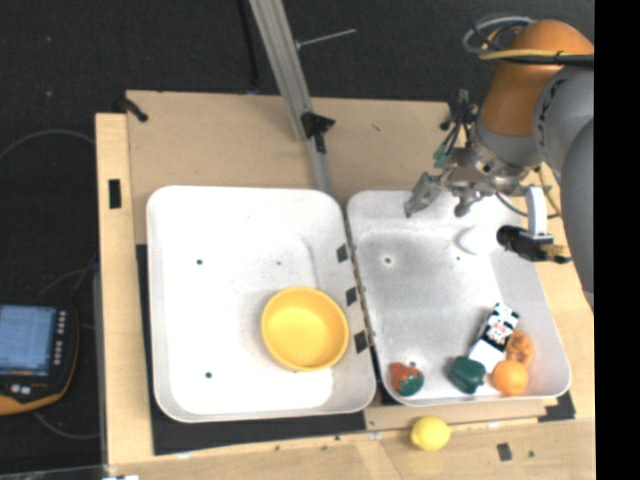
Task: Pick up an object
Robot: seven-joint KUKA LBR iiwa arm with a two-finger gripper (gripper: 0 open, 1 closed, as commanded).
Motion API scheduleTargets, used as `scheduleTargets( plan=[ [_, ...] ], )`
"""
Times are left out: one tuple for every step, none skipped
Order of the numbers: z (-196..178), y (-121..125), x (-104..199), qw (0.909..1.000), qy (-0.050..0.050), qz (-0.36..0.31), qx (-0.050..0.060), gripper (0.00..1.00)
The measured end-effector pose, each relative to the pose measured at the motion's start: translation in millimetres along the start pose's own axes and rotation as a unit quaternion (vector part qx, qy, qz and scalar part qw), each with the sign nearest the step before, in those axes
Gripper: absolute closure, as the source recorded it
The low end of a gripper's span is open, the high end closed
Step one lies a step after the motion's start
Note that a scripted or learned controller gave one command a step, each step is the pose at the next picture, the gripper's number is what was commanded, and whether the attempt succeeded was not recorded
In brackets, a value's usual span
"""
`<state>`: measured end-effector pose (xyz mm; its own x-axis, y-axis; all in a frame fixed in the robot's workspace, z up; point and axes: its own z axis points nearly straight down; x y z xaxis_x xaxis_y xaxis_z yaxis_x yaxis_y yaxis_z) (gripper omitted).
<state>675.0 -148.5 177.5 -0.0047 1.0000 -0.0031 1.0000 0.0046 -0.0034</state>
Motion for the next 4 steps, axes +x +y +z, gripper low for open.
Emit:
scheduleTargets(
  plan=[
    [58, -9, -6, 1.0, 0.0, 0.003, 0.001, 0.0],
    [77, -9, -8, 1.0, 0.0, 0.003, -0.001, 0.0],
    [64, -8, -9, 1.0, -0.001, 0.003, -0.003, 1.0],
    [-1, -9, -13, 1.0, 0.001, 0.003, -0.006, 1.0]
  ],
)
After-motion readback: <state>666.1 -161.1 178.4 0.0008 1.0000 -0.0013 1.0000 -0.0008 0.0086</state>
